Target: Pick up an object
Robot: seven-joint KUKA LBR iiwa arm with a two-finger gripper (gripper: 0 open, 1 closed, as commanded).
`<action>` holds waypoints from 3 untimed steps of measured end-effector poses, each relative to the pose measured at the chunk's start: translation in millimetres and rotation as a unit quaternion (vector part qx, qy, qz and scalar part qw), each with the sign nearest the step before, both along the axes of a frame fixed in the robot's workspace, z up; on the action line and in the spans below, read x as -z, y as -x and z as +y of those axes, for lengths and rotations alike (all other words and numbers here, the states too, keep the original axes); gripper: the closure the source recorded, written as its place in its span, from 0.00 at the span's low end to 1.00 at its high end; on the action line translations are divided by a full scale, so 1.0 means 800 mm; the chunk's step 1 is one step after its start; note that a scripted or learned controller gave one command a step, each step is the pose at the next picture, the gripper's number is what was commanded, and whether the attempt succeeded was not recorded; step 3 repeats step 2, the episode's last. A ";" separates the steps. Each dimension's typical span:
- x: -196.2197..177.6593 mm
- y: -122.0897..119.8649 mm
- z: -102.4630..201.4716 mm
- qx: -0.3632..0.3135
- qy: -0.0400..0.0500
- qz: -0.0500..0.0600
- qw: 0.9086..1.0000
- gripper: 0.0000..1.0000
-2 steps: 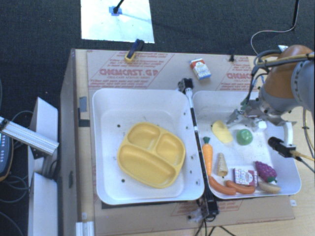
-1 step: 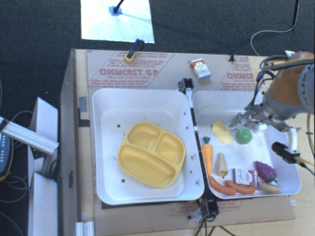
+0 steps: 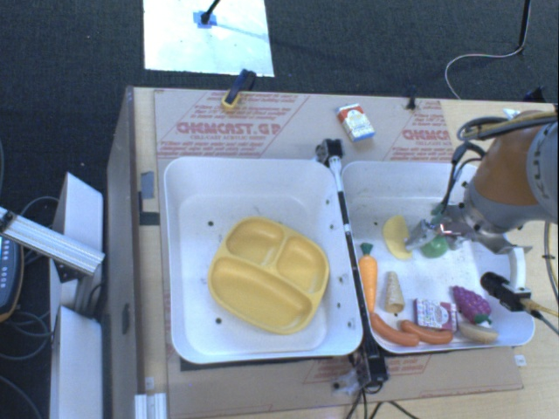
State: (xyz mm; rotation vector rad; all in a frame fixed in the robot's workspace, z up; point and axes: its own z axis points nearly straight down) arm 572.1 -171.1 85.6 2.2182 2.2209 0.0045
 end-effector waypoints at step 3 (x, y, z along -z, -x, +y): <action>-0.144 -0.035 0.101 -0.002 0.000 -0.001 1.000 1.00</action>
